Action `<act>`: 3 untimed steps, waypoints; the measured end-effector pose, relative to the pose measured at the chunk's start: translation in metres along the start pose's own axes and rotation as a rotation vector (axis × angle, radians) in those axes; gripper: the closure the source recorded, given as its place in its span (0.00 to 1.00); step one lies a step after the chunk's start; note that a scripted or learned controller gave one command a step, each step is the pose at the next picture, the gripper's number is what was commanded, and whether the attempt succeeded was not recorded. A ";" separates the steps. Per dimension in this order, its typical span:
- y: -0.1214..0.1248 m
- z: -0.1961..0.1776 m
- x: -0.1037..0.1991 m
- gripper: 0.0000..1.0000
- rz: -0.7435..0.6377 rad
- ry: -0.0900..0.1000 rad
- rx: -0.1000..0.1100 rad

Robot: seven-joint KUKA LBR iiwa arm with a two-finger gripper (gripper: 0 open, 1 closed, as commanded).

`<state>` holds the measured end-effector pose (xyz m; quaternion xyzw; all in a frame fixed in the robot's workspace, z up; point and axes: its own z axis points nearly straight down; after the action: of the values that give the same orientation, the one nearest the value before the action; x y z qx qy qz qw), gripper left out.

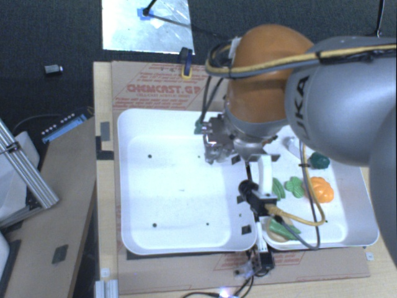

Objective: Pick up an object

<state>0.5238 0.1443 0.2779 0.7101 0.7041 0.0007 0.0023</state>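
My gripper [213, 146] hangs under the orange wrist band, over the inner edge between the two white bins. The big grey arm covers much of the right bin [353, 228]. In that bin lie an orange object [321, 190], a dark teal round object [319, 161], some light green pieces [293, 186] and a green object [283, 230] near the front wall. A small white piece [290, 145] shows just beside the arm. I see nothing held under the gripper.
The left bin [167, 185] lies to the gripper's left. Both bins rest on a cardboard sheet [155, 89]. A shiny foil sheet [149, 17] lies on the floor behind, and a metal frame [25, 179] stands at the far left.
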 end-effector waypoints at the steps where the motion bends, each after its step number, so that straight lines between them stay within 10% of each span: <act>1: -0.036 -0.103 -0.011 1.00 -0.012 0.007 -0.008; 2: -0.037 -0.084 0.004 1.00 -0.013 0.003 0.004; 3: -0.040 -0.004 0.095 1.00 -0.020 0.003 0.011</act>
<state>0.4841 0.2396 0.2814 0.7030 0.7112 -0.0023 -0.0024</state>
